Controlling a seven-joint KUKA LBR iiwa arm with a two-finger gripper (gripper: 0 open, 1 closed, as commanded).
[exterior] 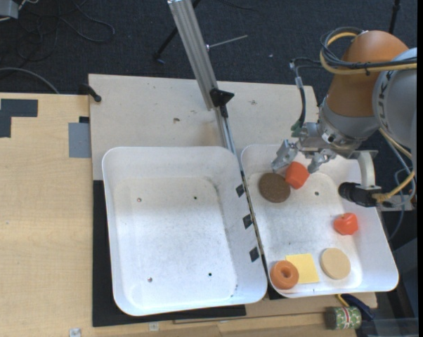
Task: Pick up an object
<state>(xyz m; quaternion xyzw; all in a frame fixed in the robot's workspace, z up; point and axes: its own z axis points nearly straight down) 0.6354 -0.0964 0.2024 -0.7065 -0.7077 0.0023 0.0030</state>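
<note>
2 smooth white plastic bins; pale matt wooden bench.

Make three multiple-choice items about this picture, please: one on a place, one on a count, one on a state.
1. Where does the brown disc lie?
A. left bin
B. right bin
C. wooden bench

2. How many things lie along the near edge of the right bin?
A. three
B. one
C. five

3. What is between the fingers of the gripper?
A. yellow square
B. nothing
C. orange piece

Answers:
1 B, it lies near the divider.
2 A, orange ring, yellow square, tan disc.
3 C, the orange piece sits between the fingertips.
</note>
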